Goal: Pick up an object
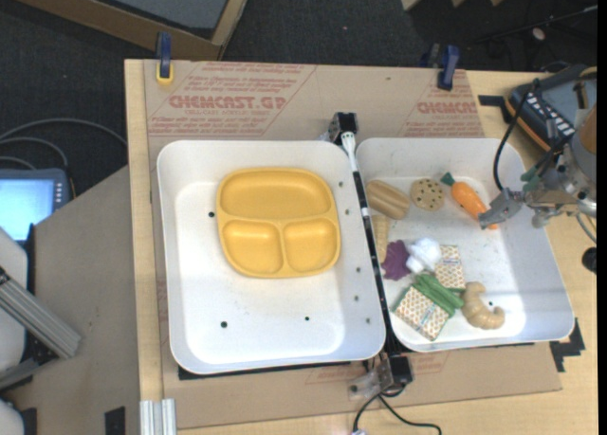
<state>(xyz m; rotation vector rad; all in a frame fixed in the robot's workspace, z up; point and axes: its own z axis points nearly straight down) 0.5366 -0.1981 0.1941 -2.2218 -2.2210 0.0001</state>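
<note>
My gripper (495, 215) hangs over right bin (541, 272), just beside toy carrot (467, 197). Fingers look a bit apart, nothing between them. I want tips either side of carrot, go low, squeeze slow. Cookie (428, 193) sits close, don't bump.

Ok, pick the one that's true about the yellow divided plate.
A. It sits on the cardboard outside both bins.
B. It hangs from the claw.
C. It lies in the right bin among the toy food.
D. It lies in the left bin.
D: the yellow divided plate lies flat in the left bin, while the toy food such as the carrot and the cookie lies in the right bin.
</note>
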